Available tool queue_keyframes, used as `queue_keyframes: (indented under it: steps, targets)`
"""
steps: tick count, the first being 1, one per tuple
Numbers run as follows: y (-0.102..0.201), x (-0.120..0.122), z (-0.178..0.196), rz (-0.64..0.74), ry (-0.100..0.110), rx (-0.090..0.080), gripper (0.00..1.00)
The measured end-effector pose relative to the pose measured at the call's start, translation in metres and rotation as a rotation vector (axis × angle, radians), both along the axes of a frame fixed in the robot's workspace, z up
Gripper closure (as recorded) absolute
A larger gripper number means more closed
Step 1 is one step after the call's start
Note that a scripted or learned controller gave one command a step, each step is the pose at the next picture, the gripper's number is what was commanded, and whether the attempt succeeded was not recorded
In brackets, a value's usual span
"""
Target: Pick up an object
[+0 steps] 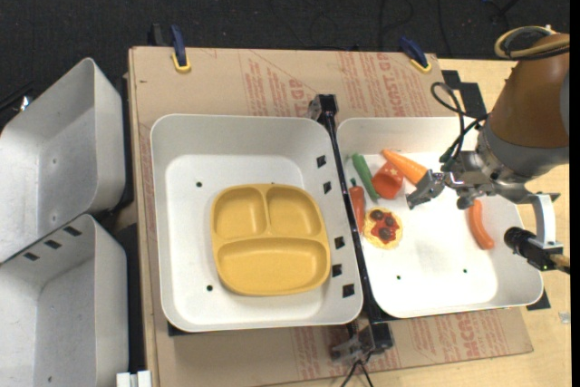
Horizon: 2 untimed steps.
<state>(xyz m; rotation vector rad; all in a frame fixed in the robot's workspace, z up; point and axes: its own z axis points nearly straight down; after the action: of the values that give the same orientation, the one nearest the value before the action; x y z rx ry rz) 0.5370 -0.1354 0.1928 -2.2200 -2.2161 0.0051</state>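
While the arm [530, 118] reaches in over the right bin [435, 290], nothing has yet been picked up. The gripper [424, 191] hangs above the bin floor near its middle, its dark fingers pointing left toward a cluster of small toy foods. The fingers look slightly spread, and no object sits between them, so the grasp itself is still to come.

The candidates all lie in the right bin. A carrot [404, 164] rests at a slant near the back, with a red piece [387, 184] just in front of it and a green stick [363, 172] to its left. A thin red strip [358, 206] lies along the divider, and a small pizza [383, 228] with dark toppings sits just in front of that. A sausage [481, 225] lies apart on the far right, beneath the wrist.

The left bin [181, 222] holds a yellow tray [270, 239] with three compartments, none of them holding anything.

Judging from the pose, the red piece and the pizza are the nearest targets, close to the fingertips. What remains is the whole task: descend, close on one item and lift it clear. The crowding of items near the divider could make a clean pinch awkward.
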Motion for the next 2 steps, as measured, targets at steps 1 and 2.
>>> queue_keyframes:
  steps: [1,2]
  targets:
    - [0.001,0.002,-0.064,0.0,0.001,0.001,0.0]
    - [0.002,0.005,-0.097,0.0,-0.011,0.002,0.0]
